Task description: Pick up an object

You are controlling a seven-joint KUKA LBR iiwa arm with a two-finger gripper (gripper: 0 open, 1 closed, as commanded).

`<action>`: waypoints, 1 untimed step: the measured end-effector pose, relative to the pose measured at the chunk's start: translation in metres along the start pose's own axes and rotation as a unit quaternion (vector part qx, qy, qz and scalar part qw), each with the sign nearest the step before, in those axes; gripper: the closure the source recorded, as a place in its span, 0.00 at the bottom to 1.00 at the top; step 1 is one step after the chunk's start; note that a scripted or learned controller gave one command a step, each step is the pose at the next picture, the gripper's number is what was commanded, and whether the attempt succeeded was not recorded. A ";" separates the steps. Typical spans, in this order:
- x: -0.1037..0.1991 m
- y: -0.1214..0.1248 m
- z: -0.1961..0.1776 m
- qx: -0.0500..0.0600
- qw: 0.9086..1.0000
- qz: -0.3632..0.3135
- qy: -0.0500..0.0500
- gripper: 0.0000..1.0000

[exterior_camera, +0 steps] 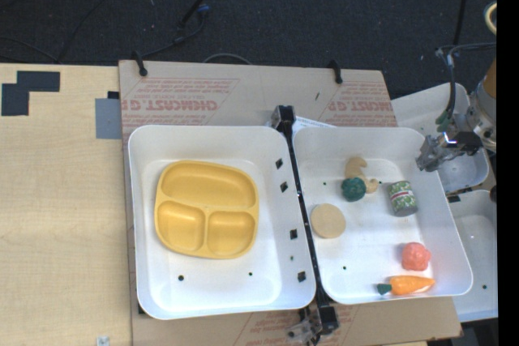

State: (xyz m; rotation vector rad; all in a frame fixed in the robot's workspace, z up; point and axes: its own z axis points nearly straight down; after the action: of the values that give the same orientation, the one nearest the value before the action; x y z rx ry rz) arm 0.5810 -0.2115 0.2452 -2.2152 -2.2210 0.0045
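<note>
The claw (439,148) (grip unclear) hangs over the right bin's (462,243) rim, near a patterned cylinder (401,198)

Both bins are showing plain white: the left bin (146,174) and the right bin (454,255). A yellow divided tray (207,208) is sitting bright in the left one. In the right, a teal ball (353,190), a tan disc (328,220), a green-and-white patterned can (401,198), a pink-red lump (415,256) and an orange carrot (409,284) are standing out.
</note>
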 end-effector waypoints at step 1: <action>0.049 -0.002 0.016 0.002 1.000 -0.002 0.001 1.00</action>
State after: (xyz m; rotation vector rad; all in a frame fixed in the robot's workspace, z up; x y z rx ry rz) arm 0.5785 -0.1621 0.2289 -2.2081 -2.2209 0.0063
